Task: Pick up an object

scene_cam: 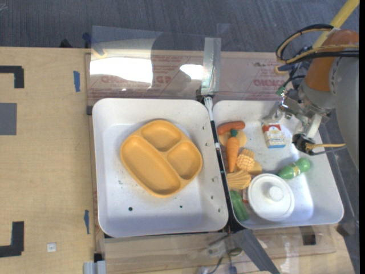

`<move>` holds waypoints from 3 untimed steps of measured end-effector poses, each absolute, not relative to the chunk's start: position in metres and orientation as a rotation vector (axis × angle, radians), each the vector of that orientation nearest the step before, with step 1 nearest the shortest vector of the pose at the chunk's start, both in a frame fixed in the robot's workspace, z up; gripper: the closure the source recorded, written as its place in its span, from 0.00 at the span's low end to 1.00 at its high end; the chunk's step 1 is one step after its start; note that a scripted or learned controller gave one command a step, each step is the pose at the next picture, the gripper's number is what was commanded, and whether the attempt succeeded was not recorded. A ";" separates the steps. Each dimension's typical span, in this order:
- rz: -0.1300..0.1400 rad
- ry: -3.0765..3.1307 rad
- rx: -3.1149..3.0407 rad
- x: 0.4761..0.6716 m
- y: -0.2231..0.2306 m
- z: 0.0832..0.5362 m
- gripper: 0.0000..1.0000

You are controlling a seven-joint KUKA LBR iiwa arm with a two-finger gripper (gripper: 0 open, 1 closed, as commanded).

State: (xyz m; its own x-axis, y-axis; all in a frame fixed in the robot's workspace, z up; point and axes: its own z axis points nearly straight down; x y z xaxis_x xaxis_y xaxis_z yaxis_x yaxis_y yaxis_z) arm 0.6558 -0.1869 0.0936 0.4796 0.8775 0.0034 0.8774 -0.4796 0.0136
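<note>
My gripper (pixel 297 119) hangs over the back right part of the right bin (pixel 325 207), under the grey arm with its orange band. Just to its left a small red and white carton (pixel 275 136) lies on the bin floor, apart from the gripper. A green bottle-shaped toy (pixel 295 169) lies in front of the gripper. Along the bin's left side sit a red sausage (pixel 230 128), an orange carrot (pixel 232 150), a corn cob (pixel 246 161) and yellow bananas (pixel 238 180). A white lidded bowl (pixel 271 196) stands at the front.
The left bin (pixel 108 170) holds a yellow divided plate (pixel 161 157). A green toy (pixel 239 207) is wedged between the white bowl and the divider between the bins. Black cables loop above the arm at the upper right. A clear panel stands behind both bins.
</note>
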 end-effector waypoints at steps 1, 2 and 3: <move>0.029 1.150 2.912 0.618 -0.163 0.095 0.00; 0.003 0.779 3.043 0.653 -0.131 0.176 0.00; 0.005 0.713 3.058 0.644 -0.141 0.249 0.00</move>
State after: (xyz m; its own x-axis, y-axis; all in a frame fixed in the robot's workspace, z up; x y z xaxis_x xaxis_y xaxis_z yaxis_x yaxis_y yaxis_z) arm 0.6444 -0.1414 0.2485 0.8968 0.4424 0.0029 0.4424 -0.8968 0.0024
